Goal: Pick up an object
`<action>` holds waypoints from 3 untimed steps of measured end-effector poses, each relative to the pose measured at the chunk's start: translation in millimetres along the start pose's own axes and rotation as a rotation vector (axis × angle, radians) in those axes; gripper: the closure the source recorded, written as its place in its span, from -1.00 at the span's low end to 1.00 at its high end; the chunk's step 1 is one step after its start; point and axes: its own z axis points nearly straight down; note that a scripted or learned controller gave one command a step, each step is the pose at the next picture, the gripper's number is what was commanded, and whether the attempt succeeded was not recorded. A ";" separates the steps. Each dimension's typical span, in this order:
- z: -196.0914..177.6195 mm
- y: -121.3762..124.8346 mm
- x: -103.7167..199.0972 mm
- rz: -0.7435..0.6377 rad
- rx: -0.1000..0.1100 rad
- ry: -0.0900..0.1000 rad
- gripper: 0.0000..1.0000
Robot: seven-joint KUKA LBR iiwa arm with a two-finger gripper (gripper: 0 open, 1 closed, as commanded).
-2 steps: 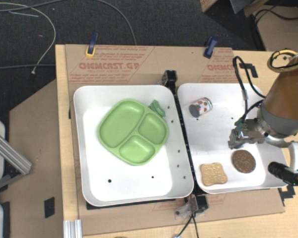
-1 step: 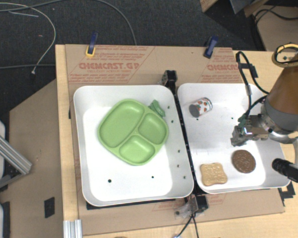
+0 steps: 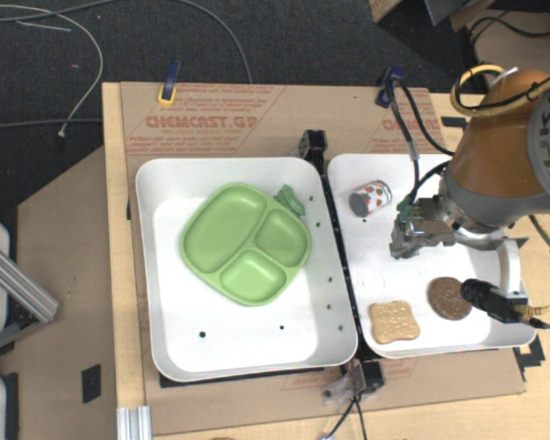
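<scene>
Camera view from above showed the gripper (image 3: 405,244) low over the right bin (image 3: 385,168), where I could not tell its state, with the small cup (image 3: 370,199) lying just beside it, the round cookie (image 3: 449,298) and the square cracker (image 3: 393,321) nearer the front, and the green divided plate (image 3: 246,243) in the left bin (image 3: 165,273).
</scene>
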 end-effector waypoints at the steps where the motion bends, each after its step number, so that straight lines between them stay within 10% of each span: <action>1: 6.5 20.3 46.3 0.002 0.001 -0.001 1.00; 3: -2.2 55.4 126.9 0.001 0.000 0.000 1.00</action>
